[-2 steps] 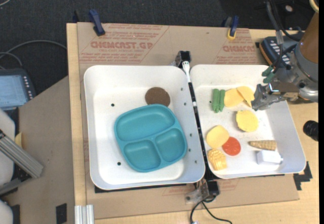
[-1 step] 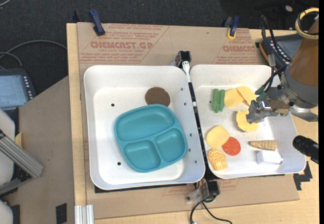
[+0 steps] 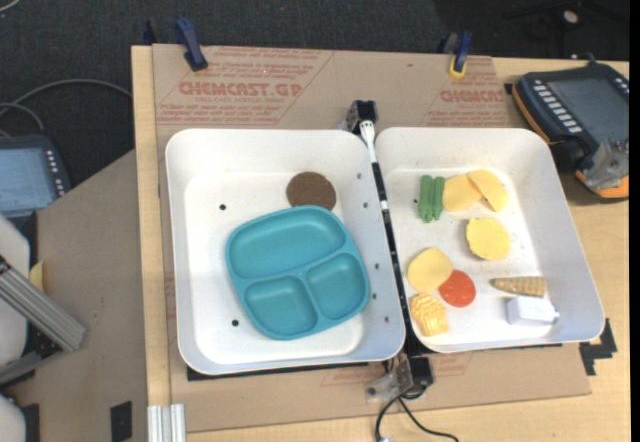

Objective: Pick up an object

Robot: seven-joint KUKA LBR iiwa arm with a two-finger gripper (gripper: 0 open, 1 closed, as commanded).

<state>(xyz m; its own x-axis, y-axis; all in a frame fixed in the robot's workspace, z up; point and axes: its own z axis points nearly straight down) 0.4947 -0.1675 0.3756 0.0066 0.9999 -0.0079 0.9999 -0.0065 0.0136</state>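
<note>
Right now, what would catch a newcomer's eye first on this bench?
The teal tray takes up much of the left bin, with a brown disc just above it. The right bin holds a scatter of toy food: green beans, yellow pieces and a red disc.

Two bins [image 3: 190,230], one tray [image 3: 297,273], roughly nine food pieces [image 3: 488,238].
</note>
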